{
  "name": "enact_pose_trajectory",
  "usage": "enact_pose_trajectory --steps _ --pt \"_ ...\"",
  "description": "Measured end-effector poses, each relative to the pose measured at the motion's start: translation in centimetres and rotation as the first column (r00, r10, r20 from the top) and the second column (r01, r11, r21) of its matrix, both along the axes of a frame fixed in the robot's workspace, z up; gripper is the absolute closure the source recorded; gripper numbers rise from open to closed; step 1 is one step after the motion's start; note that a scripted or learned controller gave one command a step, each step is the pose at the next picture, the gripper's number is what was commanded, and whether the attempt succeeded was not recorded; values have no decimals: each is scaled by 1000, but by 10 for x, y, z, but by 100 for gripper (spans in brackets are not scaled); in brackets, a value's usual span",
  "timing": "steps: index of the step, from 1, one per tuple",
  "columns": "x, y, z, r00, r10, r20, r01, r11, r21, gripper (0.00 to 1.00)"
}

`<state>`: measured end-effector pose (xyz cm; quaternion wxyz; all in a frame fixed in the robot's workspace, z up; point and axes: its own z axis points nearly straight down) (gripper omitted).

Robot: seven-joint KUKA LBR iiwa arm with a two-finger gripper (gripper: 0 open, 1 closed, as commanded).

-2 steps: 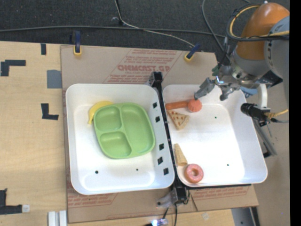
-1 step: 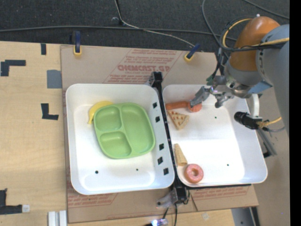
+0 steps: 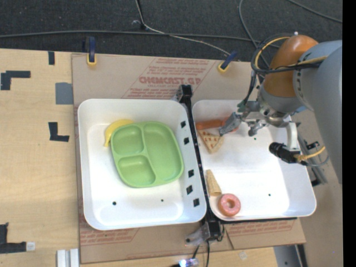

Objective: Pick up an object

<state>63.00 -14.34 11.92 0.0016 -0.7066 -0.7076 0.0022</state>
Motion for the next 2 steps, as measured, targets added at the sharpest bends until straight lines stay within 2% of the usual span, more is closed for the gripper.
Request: enact_pose_trajectory --steps 1,2 --pt "1 1 13 1000 2 3 -2 1000 0 100" --pt "-1 1 55 1000 0 8 0 1000 1 100"
